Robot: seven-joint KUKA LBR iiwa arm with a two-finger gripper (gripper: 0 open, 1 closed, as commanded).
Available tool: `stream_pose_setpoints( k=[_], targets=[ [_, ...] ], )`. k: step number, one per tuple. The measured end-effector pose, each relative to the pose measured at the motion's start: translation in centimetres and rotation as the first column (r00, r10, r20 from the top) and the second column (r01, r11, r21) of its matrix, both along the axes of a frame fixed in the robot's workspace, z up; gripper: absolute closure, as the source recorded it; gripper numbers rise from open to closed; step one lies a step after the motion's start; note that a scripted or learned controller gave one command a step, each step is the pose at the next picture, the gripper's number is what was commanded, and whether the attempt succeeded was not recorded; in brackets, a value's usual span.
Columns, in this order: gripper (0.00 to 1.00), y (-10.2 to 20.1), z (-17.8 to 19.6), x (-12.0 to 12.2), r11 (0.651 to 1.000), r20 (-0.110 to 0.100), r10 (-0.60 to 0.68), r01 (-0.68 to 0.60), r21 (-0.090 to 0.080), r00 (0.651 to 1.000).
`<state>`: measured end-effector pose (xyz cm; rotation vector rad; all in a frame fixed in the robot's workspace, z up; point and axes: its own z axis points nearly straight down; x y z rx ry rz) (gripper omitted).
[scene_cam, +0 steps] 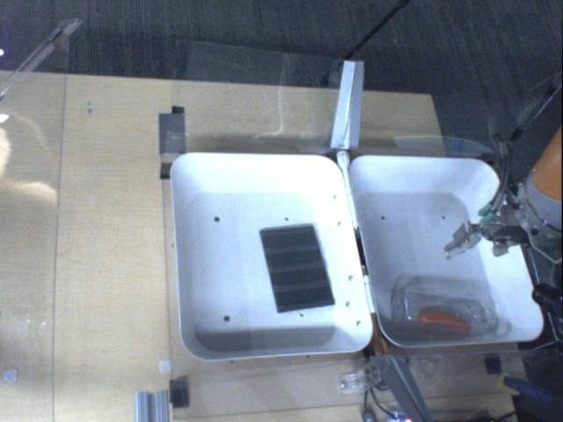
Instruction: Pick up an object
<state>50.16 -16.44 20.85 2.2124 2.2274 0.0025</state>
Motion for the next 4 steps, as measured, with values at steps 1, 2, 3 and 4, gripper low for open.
stream_pose_setpoints(
  k=[1, 2, 3, 4],
  targets=[
    [0.0, 4.7, -11.8, -0.9, 0.999, 0.015, 0.055, -0.055, -0.002, 0.998],
    [0.0, 7.6, -11.9, 4.6, 0.972, 0.012, 0.235, -0.235, -0.004, 0.972],
    [0.0, 6.8, -11.8, -0.9, 0.96, 0.014, 0.28, -0.28, -0.006, 0.96],
    [0.0, 7.6, -11.9, 5.8, 0.997, 0.013, -0.073, 0.073, 0.001, 0.997]
  ],
)
